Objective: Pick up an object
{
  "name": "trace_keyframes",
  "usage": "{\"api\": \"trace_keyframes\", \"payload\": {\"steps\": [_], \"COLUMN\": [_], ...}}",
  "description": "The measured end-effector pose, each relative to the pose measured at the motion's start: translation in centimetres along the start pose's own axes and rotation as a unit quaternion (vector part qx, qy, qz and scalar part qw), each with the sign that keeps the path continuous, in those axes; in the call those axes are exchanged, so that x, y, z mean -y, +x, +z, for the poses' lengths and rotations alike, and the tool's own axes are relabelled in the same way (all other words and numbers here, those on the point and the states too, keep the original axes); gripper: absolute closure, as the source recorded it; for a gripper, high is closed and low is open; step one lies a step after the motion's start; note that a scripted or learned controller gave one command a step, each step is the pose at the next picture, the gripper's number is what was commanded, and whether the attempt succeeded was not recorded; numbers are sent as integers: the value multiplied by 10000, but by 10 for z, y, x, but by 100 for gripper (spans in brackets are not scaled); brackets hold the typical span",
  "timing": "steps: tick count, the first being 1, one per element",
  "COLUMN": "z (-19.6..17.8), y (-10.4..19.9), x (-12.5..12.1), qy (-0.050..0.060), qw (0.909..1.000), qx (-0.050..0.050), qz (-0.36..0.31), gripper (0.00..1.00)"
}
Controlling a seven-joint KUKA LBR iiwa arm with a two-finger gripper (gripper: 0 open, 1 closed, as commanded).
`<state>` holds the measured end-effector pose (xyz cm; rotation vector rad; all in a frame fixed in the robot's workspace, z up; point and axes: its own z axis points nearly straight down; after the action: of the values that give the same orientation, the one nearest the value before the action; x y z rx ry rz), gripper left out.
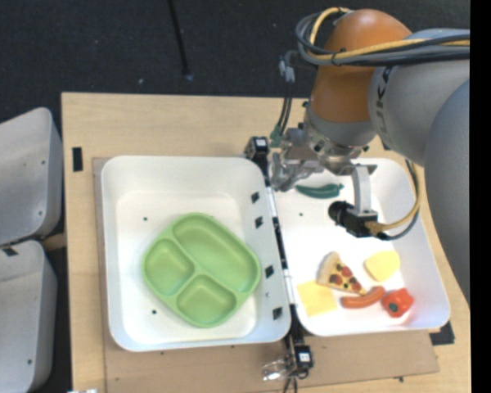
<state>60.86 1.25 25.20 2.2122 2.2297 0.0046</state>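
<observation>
In the right bin (421,244) lie several toy foods near its front: a pizza slice (340,274), a yellow cheese wedge (382,264), a flat yellow slice (316,298), a sausage (362,300) and a red pepper (398,302). A green bean-like piece (317,190) lies at the bin's back, just below the arm's wrist. My gripper (288,173) hangs low over the back left corner of the right bin, beside the divider. Its fingers are hidden by the wrist body.
The left bin (123,211) holds a green three-compartment plate (200,268). The grey arm with its orange band (356,51) covers the back right of the bench. A black cable fitting (349,218) hangs over the right bin's middle.
</observation>
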Motion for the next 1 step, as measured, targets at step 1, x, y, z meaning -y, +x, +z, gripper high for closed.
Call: {"api": "trace_keyframes", "payload": {"steps": [1], "z": [14], "y": [58], "x": [5], "qy": [19], "qw": [10000], "qx": [4], "qz": [5], "gripper": [100]}}
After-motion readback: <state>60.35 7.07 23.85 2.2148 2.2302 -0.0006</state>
